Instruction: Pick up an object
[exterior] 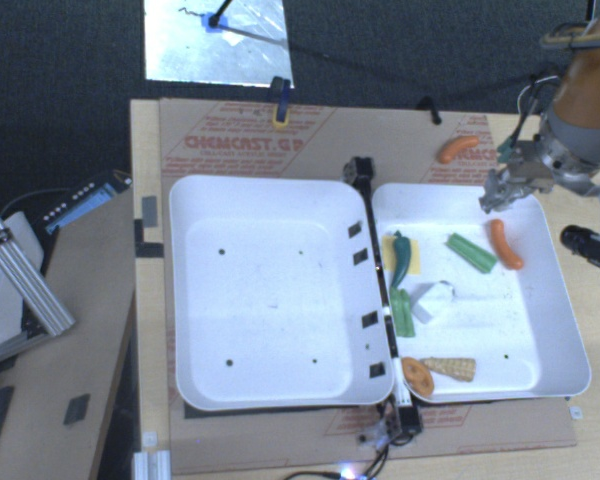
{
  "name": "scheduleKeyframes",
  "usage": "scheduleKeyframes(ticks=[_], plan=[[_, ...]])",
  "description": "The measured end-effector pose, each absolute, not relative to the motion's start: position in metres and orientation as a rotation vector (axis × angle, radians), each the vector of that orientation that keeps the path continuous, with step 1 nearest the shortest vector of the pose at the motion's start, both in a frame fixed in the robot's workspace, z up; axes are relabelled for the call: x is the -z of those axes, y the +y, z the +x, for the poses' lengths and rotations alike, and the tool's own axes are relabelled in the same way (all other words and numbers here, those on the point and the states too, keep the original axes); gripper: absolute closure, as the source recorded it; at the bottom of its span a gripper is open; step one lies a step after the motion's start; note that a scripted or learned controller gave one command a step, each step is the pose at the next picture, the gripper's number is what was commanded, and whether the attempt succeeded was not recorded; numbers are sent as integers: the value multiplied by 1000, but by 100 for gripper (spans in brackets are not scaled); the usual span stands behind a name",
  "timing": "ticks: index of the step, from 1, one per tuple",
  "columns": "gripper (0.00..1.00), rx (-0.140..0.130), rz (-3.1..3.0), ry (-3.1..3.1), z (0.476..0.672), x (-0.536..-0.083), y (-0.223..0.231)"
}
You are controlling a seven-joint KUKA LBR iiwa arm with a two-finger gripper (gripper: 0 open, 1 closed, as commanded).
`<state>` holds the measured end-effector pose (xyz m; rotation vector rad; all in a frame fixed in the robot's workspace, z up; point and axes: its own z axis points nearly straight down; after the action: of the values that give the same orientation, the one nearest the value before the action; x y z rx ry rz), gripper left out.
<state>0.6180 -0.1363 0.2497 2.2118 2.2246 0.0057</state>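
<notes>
My gripper [500, 196] hangs over the far right part of the right bin [550, 358], just up and left of an orange sausage-shaped piece [506, 244]. Nothing shows between its fingers. In the same bin lie a green block [471, 252], a dark green pepper on a yellow piece [401, 255], a green stick [403, 312], a white lump [435, 300], a waffle cone [452, 369] and an orange slice [416, 374].
A second orange sausage [458, 149] lies on the cardboard beyond the right bin. The left bin [195, 208] sits beside it, split off by a black-clipped divider [372, 258]. A yellow-and-blue clamp [280, 102] holds the board's far edge.
</notes>
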Motion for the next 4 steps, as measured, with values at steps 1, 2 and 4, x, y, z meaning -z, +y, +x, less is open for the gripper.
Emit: scheduleKeyframes(ticks=[1,2,4], plan=[[100,-12,2208,2207,671,-377,-198],[100,-6,2213,2217,669,-428,-207],[100,-5,2211,2224,669,-501,-187]])
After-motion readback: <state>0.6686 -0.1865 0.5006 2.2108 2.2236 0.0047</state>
